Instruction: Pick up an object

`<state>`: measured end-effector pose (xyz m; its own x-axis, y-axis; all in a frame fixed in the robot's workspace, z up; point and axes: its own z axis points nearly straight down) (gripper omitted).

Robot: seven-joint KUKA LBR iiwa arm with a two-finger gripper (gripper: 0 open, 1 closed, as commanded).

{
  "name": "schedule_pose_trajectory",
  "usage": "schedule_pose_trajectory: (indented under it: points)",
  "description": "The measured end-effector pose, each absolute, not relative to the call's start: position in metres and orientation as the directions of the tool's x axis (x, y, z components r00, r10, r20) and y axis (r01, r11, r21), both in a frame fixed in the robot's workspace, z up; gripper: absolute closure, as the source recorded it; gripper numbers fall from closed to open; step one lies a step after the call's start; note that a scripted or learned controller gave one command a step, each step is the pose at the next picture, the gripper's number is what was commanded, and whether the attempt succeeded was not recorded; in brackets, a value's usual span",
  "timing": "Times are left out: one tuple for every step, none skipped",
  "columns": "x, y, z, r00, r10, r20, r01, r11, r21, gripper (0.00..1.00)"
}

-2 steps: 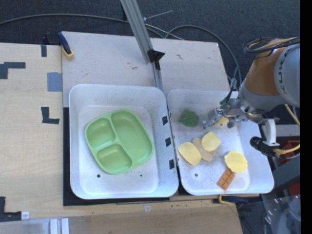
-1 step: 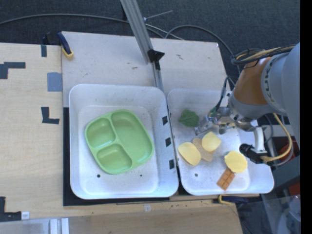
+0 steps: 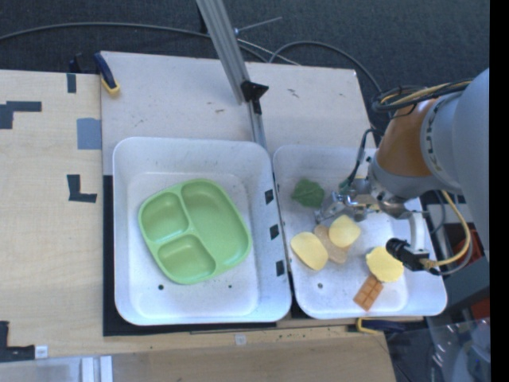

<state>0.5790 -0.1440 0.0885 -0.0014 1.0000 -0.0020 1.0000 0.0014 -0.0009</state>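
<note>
Divided plate [image 3: 193, 231] in left bin [image 3: 127, 165]; food pieces [image 3: 309, 251] in right bin [image 3: 421, 293], beside claw [image 3: 330, 210].

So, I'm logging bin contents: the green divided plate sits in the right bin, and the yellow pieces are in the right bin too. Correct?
Not quite. The camera view shows the green divided plate in the left bin, not the right. The yellow pieces are indeed in the right bin.
</note>
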Motion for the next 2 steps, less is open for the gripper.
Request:
schedule_pose_trajectory:
  points:
    - [0.579, -0.143, 0.099, -0.003, 1.0, -0.001, 1.0, 0.003, -0.001, 1.0]
    - [0.574, -0.152, 0.151, -0.001, 1.0, -0.001, 1.0, 0.001, 0.003, 1.0]
